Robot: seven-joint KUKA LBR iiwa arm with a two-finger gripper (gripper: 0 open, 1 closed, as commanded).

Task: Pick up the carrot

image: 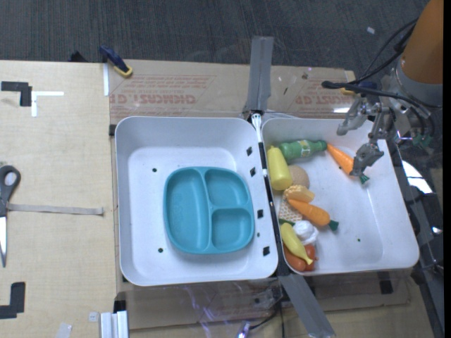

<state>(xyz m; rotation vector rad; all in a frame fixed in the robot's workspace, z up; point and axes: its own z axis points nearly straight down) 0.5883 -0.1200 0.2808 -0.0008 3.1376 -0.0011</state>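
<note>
Two white bins (134, 210) hold one teal divided plate (209, 210), two carrots (341, 158), one green bottle (303, 148) and two yellow pieces (278, 169).

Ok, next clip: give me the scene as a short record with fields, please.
left bin: teal divided plate
right bin: toy food along its left wall
target: carrot, lying near the bin's upper right
second carrot: in the food pile
gripper: just right of the target carrot
held: cannot tell
</note>
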